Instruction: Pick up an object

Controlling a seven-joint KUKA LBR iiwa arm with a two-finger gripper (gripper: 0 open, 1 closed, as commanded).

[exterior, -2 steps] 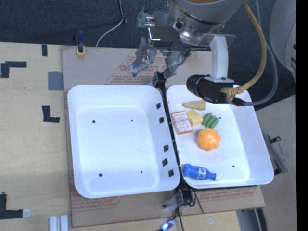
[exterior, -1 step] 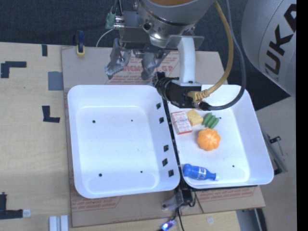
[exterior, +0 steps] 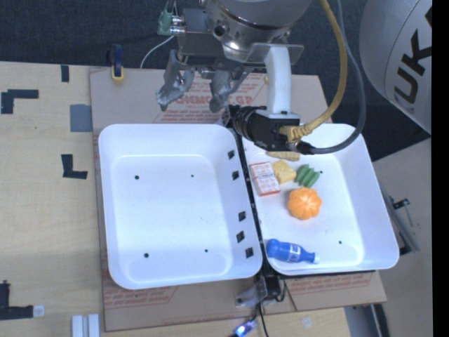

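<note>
— While the gripper hangs over the brown cardboard behind the far rim of the two bins, what does it have between its fingers?

— Nothing. The two fingers stand well apart, wide open, and they grasp no object.

— Where are the objects for picking, seen from the gripper?

— All of them lie in the white bin that is toward the view's right of the gripper and nearer to the camera. The closest one is a small red and white packet, just beside the wall where the two bins meet. A pale yellow piece touches this packet, and next to it is a small green object. What these two are, I cannot tell.

— And farther from the gripper?

— An orange fruit, like a mandarin, lies just beyond the green object. The farthest thing is a blue plastic bottle with a white cap, lying on its side near the front rim.

— And the other bin?

— The second white bin sits below the gripper in the view, a little to the view's left.
</note>
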